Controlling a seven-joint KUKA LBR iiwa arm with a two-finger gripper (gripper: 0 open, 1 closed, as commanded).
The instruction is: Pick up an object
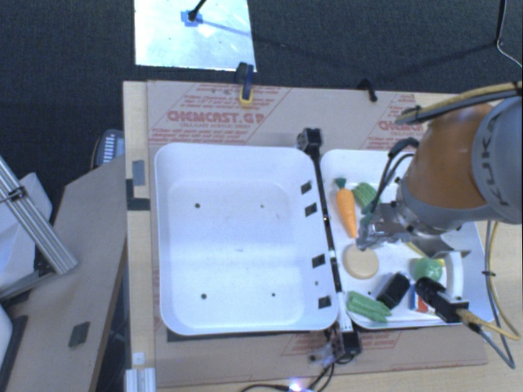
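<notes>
Overhead view of a bench with two shallow white bins side by side. The left bin (pixel 237 235) sits at nine o'clock. The right bin (pixel 333 170), at three o'clock, contains an orange toy carrot (pixel 347 211), a tan disc (pixel 360 262), green pieces (pixel 368 306) and a black block (pixel 393 290). The gripper (pixel 369 237) hangs between carrot and disc, just above the disc; whether it grips anything cannot be told.

Dark carpet floor (pixel 65 55), cardboard bench (pixel 270 109)
</notes>
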